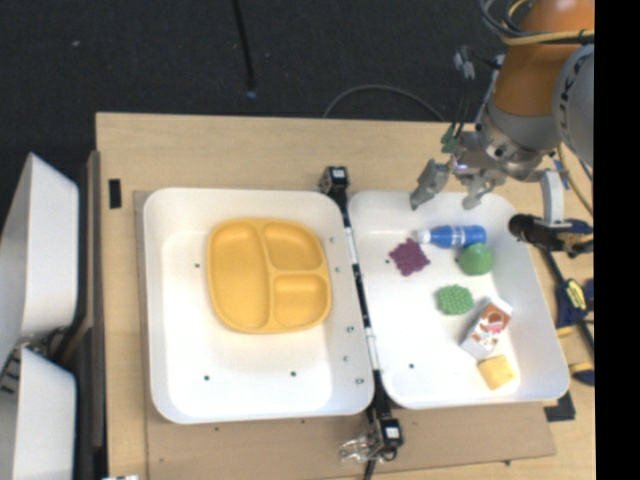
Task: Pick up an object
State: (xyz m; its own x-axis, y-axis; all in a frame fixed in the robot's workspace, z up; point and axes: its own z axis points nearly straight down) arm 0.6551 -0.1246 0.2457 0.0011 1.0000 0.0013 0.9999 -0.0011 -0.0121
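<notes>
A pale wooden bench [120, 158] stands on a dark floor, with a thin black cable trailing across the floor beyond it. On the bench lie two shallow white bins side by side, touching along a hinged middle seam. The left white bin [170, 368] holds a yellow plastic plate with three compartments [268, 274], lying flat near the bin's middle. The right white bin [400, 368] holds the loose objects: a blue and white plastic bottle [453, 235] on its side near the far edge, a purple knobbly toy [409, 257] just beside its white end, a round green ball-like object [476, 259] close below the bottle's blue end, a green textured round piece [454, 299] near the bin's centre, a small white carton with red and orange print [486, 328] whose lettering is too small to read, and a yellow block [497, 372] just beside the carton at the near right corner. The grey arm with its orange band [535, 58] reaches in from the right, and the two-finger gripper [447, 191] hangs above the far edge of the right bin, over the bottle, its fingers spread apart with nothing between them, as far as this slanted view shows.
</notes>
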